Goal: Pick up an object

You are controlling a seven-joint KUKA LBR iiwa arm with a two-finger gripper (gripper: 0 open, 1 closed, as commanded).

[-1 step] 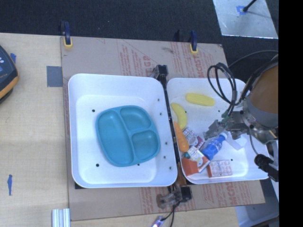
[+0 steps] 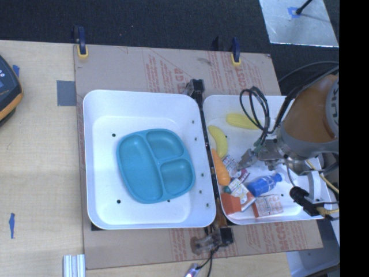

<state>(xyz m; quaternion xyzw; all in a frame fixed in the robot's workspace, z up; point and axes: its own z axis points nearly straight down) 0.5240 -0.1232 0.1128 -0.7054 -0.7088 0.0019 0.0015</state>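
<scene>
Closest to the camera, at about 5 o'clock in the frame, a small packet with red print lies flat at the near edge of the right bin, with a red-orange carton just beside it at its 9 o'clock. A blue bottle lies on its side just above the packet, its cap pointing toward 2 o'clock. An orange carrot runs along the bin's left wall, and 2 yellow bananas sit farther back: one just above the carrot, the other toward 12 o'clock of the bin. The gripper hangs over the middle of this bin, near the bottle at its 11 o'clock, on the grey arm with the orange band coming in from 3 o'clock. Nothing can be seen between its parts, and whether it is open or closed cannot be told at this angle. A black cable loops above it. The left bin holds a blue divided plate with 3 sections, lying flat near its center.
</scene>
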